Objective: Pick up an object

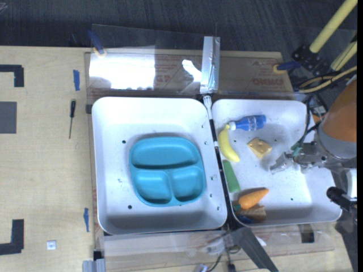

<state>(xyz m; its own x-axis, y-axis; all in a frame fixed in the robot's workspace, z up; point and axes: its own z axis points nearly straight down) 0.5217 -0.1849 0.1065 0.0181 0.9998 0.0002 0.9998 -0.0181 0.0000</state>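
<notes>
The right bin (295,205) holds a yellow banana (227,146), a blue bottle (249,122), a yellow cheese wedge (260,147), a green stick-shaped item (231,177), an orange carrot (253,197) and a small brown piece (255,211). My gripper (279,163) reaches in from the right and hovers over the middle of this bin, just right of and below the cheese wedge. Nothing is visibly held in it.
The left bin (108,118) contains a blue divided plate (167,170). A clear plastic wall (147,67) and a metal post (209,64) stand behind the bins. Yellow tubing and cables (329,33) hang at the upper right.
</notes>
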